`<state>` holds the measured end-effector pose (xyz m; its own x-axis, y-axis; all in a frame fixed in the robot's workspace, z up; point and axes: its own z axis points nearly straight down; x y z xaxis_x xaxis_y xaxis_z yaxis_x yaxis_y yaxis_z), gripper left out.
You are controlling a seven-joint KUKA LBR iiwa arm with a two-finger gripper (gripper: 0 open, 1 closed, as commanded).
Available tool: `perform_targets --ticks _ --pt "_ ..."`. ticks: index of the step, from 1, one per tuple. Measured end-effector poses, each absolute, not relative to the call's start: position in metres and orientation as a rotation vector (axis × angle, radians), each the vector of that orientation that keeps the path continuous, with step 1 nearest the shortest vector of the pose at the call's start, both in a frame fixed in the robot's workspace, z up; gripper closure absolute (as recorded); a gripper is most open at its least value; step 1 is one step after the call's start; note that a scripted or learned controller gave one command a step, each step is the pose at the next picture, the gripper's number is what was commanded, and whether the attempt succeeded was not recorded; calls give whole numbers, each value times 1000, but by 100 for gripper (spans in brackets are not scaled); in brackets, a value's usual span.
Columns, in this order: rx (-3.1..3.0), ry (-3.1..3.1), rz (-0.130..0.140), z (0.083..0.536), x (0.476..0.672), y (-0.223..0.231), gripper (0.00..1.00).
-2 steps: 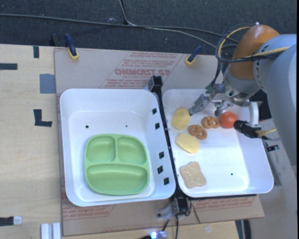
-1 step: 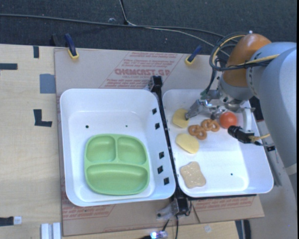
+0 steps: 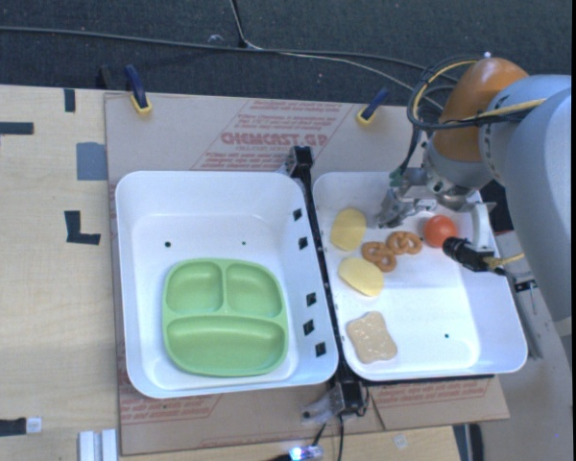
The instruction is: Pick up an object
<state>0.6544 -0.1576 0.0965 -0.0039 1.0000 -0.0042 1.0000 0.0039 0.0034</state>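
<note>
Several toy foods sit in the right bin (image 3: pixel 499 349), and the pretzel (image 3: pixel 392 249) lies just below the fingers (image 3: pixel 400 209); honestly can't tell if they're apart or together. A tomato (image 3: pixel 440 229) sits just beside them. Pretzel looks light, stiff, a bit slick; I'd pinch it across its outer loops.

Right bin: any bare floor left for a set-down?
Yes: the right bin is bare right of the cracker, below the tomato. Crowded at its top left: pretzel, two yellow pieces, and the gripper.
</note>
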Motion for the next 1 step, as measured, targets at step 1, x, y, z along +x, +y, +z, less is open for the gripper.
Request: perform_targets --ticks 1 --pt "2217 2222 4 157 655 -150 100"
